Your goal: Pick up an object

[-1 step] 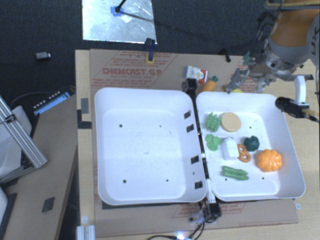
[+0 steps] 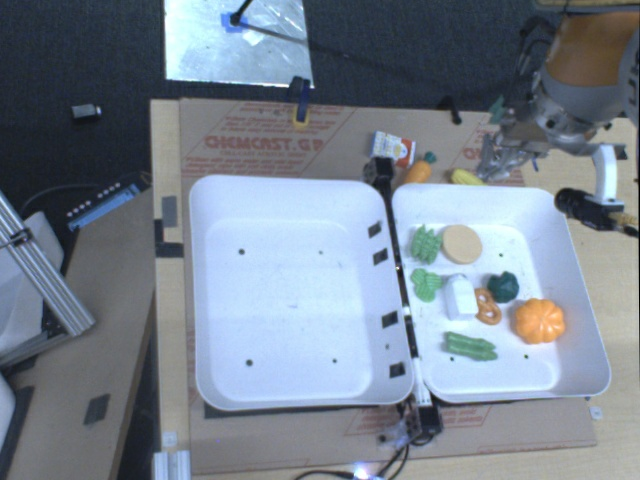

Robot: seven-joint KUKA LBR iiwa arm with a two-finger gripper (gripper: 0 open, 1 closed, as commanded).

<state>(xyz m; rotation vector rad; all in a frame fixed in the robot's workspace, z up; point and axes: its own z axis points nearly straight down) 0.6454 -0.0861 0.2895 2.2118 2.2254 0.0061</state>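
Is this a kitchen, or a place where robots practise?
Most likely a robot lab. A grey and orange arm reaches over two white bins on a bench, and the food in the right bin is toys, such as a little pumpkin and a pretzel.

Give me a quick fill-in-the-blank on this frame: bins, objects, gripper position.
1. All the toy foods inside a bin lie in the ____ bin as seen in the camera view.
2. The orange pumpkin sits nearest that bin's ____ edge.
3. The gripper hangs above the bench just beyond the bin's ____ rim.
4. The round tan disc lies right beside a ____ toy.

Missing words: right; right; far; green
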